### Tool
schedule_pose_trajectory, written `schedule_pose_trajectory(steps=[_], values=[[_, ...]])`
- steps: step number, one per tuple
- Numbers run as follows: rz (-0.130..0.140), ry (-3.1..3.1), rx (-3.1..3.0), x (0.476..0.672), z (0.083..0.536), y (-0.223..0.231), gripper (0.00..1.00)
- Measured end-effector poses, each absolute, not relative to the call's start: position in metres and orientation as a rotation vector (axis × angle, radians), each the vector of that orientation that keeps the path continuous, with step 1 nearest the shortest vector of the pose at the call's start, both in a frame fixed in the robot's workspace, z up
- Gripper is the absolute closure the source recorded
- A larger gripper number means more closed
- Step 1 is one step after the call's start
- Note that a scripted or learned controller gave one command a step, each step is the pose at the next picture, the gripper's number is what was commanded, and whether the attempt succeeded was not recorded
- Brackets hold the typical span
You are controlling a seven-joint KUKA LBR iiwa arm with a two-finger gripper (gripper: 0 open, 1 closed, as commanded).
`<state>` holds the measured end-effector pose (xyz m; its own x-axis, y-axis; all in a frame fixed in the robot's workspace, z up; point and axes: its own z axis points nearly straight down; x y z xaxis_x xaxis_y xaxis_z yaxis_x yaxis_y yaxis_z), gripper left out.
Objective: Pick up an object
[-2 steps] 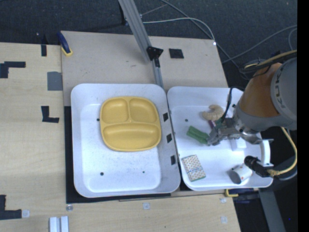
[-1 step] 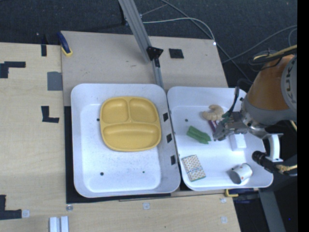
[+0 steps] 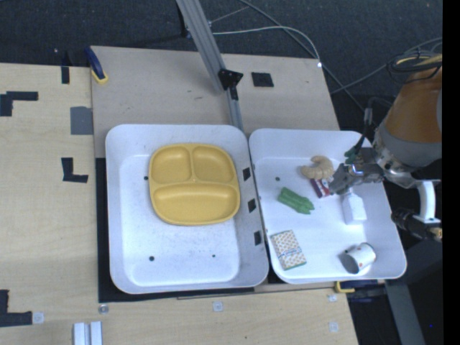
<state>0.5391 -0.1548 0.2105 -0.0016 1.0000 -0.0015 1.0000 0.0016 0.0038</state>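
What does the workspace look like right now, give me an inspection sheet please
Surface: two white bins side by side on a wooden bench.
Job's things: right bin holds green piece, tan lump, patterned packet, white block, small cup.
Clutter: yellow divided plate in left bin.
Grippers: gripper low over right bin; fingers unclear.
Cables: loose cables behind bench.
Surroundings: slanted metal pole.

Light wooden bench (image 3: 43,192), dark floor (image 3: 86,9)
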Motion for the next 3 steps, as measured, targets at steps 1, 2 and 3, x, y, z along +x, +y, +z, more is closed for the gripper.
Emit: schedule_pose_trajectory(steps=[1, 2, 3], values=[[0.002, 2.222, 2.218, 0.540, 0.239, -0.154, 1.00], [-0.001, 2.228, 2.217, 0.548, 0.227, -0.108, 1.00], [-0.002, 2.230, 2.217, 0.556, 0.215, -0.053, 1.00]])
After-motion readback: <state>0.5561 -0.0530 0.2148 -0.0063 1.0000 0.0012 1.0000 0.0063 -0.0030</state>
